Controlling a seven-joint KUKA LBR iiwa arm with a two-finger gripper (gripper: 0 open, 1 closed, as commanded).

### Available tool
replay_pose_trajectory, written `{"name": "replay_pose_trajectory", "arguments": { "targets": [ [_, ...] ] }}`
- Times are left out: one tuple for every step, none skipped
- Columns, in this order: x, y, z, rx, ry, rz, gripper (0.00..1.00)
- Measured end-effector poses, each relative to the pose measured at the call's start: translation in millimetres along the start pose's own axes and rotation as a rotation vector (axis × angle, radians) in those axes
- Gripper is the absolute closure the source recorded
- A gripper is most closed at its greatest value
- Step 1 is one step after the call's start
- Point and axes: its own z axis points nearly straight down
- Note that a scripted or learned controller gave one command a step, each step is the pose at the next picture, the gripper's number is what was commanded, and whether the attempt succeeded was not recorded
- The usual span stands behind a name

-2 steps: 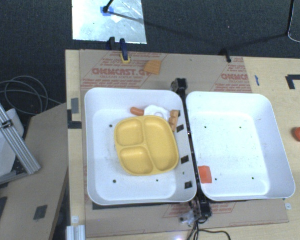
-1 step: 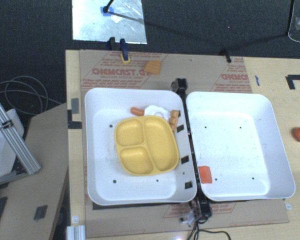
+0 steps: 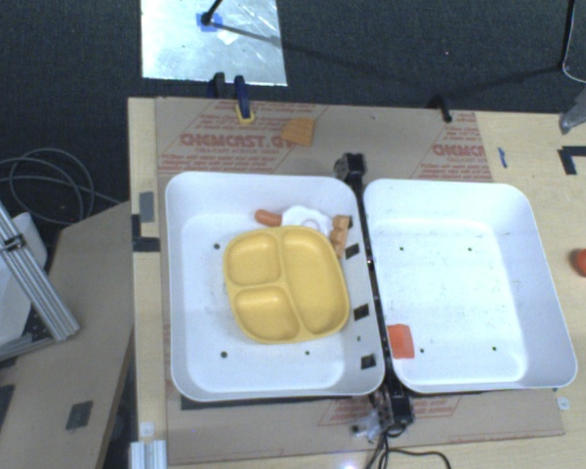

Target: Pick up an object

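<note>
in the left white bin (image 3: 190, 262) a yellow three-part plastic plate (image 3: 283, 286) lies flat, with a small orange sausage-shaped piece (image 3: 269, 218) just beyond its far rim. a small orange-red block (image 3: 400, 340) sits by the near left wall of the right white bin (image 3: 527, 262). everything rests on the bin floors, so i judge the whole pick is yet to do. i cannot tell whether my claw is wide or narrow, nor how it stands to these things.

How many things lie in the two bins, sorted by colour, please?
Yellow: 1, the divided plate
Orange: 2, the sausage-shaped piece and the block
White: 1, the piece behind the plate
Tan: 1, the small piece
Total: 5
</note>
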Motion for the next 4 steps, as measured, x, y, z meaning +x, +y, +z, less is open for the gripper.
{"name": "replay_pose_trajectory", "arguments": {
  "targets": [
    [53, -48, 100, 0.002, 0.003, -0.007, 0.00],
    [159, -76, 182, 0.001, 0.004, -0.015, 0.00],
    [87, -129, 160, -0.008, -0.002, 0.004, 0.00],
    [135, -131, 196, -0.006, 0.001, -0.009, 0.00]
  ]
}}
